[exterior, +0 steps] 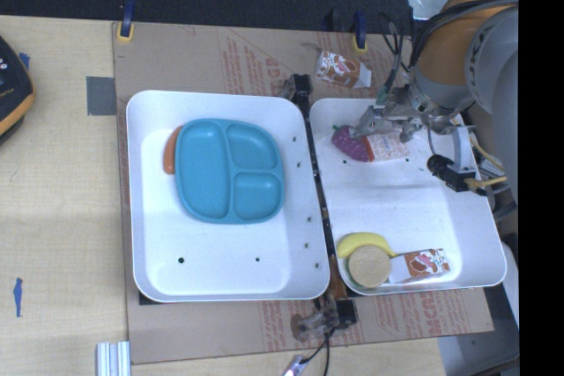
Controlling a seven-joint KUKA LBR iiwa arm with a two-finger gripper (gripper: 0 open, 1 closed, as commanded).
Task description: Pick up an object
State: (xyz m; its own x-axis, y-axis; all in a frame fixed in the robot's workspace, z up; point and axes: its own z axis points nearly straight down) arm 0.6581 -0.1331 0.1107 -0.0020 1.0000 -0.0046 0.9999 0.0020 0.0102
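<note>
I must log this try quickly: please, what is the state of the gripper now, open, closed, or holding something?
Gripper: low in the right bin, at the purple object and the small packet; open or closed cannot be told, no grasp visible.

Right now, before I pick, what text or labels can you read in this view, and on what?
None can be read.
Cardboard sheet: red printing, too blurred.
Packet above the bins: red and white print, illegible.
Packet in the right bin: red mark, illegible.
Package under the hand: blurred.
</note>
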